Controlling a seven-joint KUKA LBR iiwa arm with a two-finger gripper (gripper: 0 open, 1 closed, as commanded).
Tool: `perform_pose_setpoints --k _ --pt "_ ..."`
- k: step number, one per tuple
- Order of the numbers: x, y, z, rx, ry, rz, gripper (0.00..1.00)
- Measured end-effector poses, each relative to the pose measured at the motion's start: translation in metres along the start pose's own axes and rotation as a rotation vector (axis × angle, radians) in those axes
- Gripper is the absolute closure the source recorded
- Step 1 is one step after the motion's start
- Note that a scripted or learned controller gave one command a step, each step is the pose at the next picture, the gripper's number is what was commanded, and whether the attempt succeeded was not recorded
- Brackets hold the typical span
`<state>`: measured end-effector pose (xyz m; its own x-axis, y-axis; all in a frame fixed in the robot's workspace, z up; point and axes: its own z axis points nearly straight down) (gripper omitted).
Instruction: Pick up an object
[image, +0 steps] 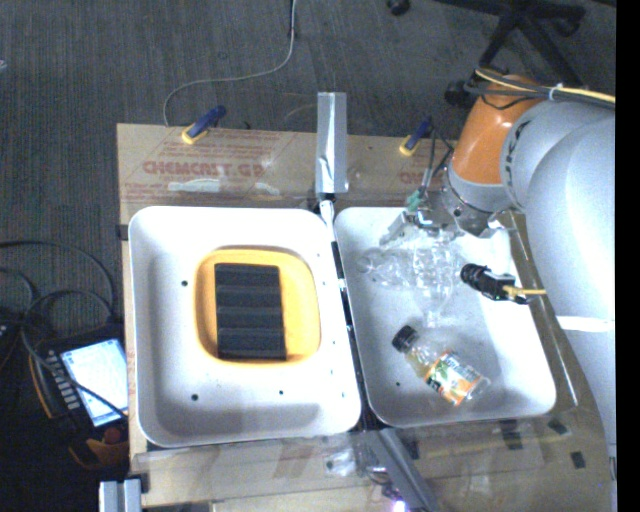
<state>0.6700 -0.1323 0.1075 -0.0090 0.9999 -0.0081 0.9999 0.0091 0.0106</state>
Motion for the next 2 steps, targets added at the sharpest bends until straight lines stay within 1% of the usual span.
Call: perform_pose_setpoints --k 1,2 --pt "0.050 -0.005 -0.077 0.011 0.005 -0.098 1.00" --pt "0.030 -0.069 0.006 0.011 0.009 -0.127 1.00"
